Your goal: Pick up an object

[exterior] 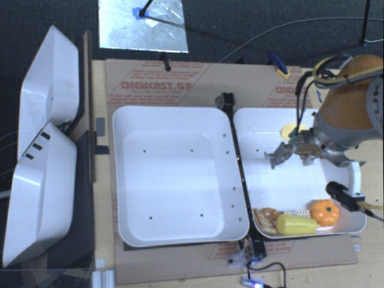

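Observation:
My gripper (277,155) hangs over the middle of the right bin (270,188), pointing left, with its grey fingers spread apart and nothing between them. Along the bin's front edge lie a small orange pumpkin (324,212), a yellow-green oblong object (294,224) and a brown-and-white pastry-like item (267,217). A pale yellow round object (290,130) sits at the back of the bin, partly hidden behind the wrist. All these things are apart from the gripper.
The left bin (174,173) stands beside the right one, with a black divider (238,161) between them. A black cylindrical part (339,194) juts from the arm over the right bin's right side. White covers (45,143) lie far left.

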Tool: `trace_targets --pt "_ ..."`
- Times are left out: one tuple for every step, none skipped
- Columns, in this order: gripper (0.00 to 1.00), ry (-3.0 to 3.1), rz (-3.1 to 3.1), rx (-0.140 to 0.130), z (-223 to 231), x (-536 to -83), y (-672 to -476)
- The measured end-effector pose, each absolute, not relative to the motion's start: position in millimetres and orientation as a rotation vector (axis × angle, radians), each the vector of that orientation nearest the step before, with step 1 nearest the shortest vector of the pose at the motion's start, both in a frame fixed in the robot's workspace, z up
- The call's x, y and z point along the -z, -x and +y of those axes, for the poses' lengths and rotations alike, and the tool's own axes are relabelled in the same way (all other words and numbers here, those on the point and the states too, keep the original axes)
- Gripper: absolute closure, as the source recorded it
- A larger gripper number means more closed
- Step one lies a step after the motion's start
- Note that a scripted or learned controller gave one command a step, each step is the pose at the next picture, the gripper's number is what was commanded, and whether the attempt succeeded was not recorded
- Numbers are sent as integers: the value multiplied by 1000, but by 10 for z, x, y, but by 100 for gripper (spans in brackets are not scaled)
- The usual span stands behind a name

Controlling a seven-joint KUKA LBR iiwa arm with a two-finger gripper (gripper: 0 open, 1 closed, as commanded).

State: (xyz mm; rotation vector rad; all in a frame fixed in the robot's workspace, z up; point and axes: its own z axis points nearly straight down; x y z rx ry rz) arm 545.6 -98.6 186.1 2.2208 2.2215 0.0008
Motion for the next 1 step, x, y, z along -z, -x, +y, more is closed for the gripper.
trace_targets --pt "0 -2228 2219 4 -1597 -1180 -5714"
